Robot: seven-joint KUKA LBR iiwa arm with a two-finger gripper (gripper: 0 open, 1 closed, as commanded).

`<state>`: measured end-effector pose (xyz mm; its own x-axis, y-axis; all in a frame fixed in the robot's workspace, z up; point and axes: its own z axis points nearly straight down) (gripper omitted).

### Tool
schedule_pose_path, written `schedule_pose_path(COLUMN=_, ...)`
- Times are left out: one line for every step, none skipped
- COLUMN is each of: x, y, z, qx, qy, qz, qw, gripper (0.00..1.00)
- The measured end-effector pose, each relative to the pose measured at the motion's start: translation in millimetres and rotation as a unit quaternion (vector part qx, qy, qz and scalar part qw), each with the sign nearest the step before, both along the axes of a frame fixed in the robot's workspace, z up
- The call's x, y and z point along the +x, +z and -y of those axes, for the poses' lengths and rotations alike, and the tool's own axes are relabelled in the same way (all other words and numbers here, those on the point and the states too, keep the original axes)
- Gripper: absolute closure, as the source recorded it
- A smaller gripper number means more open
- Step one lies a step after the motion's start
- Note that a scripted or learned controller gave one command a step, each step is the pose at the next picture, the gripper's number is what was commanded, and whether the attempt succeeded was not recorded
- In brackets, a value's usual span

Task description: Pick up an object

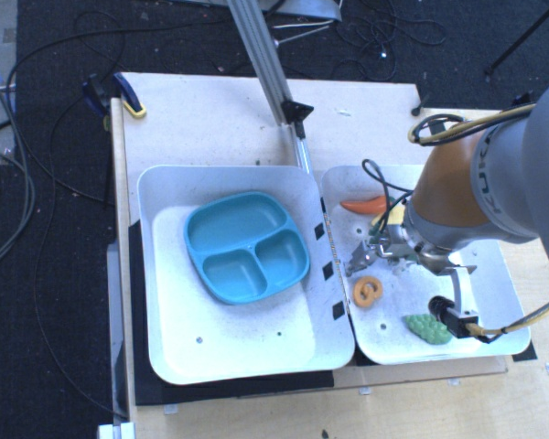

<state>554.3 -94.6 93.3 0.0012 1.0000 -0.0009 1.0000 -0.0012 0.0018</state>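
My gripper is low in the right bin, near its left wall. An orange ring-shaped toy lies just below the gripper, apart from it. An orange carrot-like piece rests at the back of that bin, partly behind the wrist. A green lumpy toy sits near the bin's front, next to a black part of the arm. Nothing shows in the gripper's hold.
The left bin holds a blue divided plate. A slanted metal pole runs from the back down to the bins' shared edge. The grey and orange arm covers the right bin's back right. Cables lie around the bench.
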Motion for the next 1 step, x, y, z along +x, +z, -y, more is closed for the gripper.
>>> schedule_pose_path(x=1.4, y=11.6, z=0.7, qx=-0.0008, qy=-0.001, qz=0.003, qw=1.0000, gripper=1.00)
